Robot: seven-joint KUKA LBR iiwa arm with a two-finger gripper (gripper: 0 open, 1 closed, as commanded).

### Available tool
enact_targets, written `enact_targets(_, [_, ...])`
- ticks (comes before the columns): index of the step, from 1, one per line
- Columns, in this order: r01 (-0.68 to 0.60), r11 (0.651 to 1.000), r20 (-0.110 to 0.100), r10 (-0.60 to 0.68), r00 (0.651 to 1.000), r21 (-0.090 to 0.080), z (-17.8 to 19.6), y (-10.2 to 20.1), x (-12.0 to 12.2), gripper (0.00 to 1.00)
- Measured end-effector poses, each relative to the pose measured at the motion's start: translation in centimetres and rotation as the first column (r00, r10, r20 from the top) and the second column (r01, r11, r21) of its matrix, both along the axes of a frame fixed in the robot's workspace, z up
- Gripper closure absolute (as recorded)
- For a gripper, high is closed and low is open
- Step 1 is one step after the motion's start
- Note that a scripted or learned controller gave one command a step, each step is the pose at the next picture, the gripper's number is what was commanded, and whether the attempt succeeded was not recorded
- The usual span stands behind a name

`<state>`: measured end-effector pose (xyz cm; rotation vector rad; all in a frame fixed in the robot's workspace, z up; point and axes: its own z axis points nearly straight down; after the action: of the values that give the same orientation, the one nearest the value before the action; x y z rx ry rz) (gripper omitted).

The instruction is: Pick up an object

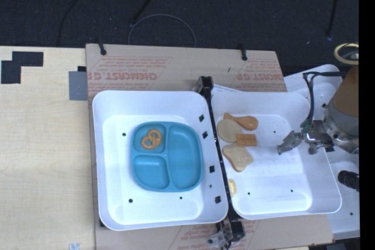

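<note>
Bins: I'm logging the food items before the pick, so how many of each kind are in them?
Pretzel in the blue tray: 1
Drumstick: 1
Bread slices: 2
Wafer: 1
Small yellow piece: 1
Total: 6

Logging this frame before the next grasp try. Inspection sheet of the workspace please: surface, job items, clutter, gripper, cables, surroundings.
Surface: left bin and right bin, white, side by side on a cardboard sheet.
Job's things: drumstick, wafer piece, bread slice and a pale round piece, clustered at the right bin's left side; a small yellow piece by the divider.
Clutter: blue sectioned tray in the left bin, pretzel in its upper-left compartment.
Gripper: gripper over the right bin, right of the cluster, holding nothing visible.
Cables: black cable near the arm; a cable loop on the dark floor.
Surroundings: wooden bench at left.
</note>
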<state>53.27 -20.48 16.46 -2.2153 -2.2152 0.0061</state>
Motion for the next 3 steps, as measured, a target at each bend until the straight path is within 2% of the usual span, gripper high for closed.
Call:
enact_targets(1, [0.0, 1.0, 0.001, 0.0, 1.0, 0.0, -5.9, 0.7, -0.8, 0.0])
enact_targets(2, [0.001, 1.0, 0.005, -0.001, 1.0, -0.002, -7.8, 0.9, -0.8, 0.0])
enact_targets(3, [0.005, 1.0, 0.008, -0.005, 1.0, -0.003, -6.6, 0.7, -0.7, 1.0])
